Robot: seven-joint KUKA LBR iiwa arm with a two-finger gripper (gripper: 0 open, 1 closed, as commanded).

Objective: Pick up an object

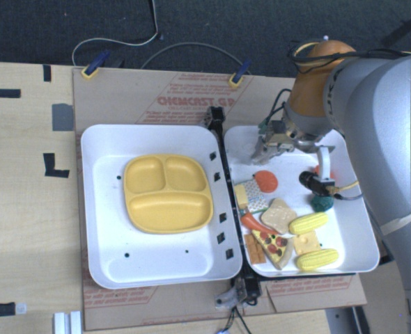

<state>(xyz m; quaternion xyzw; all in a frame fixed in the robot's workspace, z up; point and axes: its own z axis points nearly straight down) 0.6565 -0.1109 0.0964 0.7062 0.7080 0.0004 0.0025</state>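
Over the right bin's (355, 245) far end we see the gripper (272, 145), its fingers' state impossible to tell, with the red round piece (265, 181) lying just nearer the camera

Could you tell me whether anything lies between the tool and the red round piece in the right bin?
Nothing visible does. The tool sits over bare bin floor at the far end of the right bin, and the red round piece lies just nearer the camera, uncovered.
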